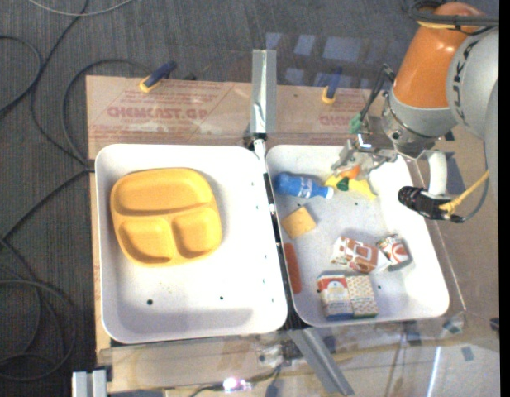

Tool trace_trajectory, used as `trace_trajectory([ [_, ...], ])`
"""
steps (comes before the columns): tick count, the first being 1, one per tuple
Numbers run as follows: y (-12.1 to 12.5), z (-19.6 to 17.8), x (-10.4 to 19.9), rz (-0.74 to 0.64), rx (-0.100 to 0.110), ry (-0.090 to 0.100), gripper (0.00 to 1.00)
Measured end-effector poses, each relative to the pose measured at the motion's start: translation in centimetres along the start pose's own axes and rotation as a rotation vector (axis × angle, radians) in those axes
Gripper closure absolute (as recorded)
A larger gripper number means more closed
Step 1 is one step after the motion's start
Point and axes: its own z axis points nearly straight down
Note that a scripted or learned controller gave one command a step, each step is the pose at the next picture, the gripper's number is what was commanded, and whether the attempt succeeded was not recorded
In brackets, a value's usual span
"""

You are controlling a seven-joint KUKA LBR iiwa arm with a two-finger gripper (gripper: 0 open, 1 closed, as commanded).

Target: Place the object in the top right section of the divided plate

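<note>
A yellow divided plate [165, 213] lies in the left bin [122, 304], with one long section at the top and two smaller ones below. My gripper [358, 160] hangs low over the far part of the right bin [420, 300], just above a small orange, green and yellow object [354, 180]. Whether anything sits between the gripper's tips cannot be made out. A blue bottle [302, 187] lies just left of it.
The right bin also holds a tan block [299, 221], a red-brown stick [293, 268] along the left wall, two small red-and-white packets [372, 255] and a boxed carton [347, 295]. A metal divider rail [259, 98] stands between the bins at the back.
</note>
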Motion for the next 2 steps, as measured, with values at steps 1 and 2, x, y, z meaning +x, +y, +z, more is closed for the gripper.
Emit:
trace_trajectory([
  [1,4.9,1.7,8.5,0.03,0.0,0.004,1.0],
  [2,4.4,-0.9,16.5,-0.074,-0.001,0.002,1.0],
])
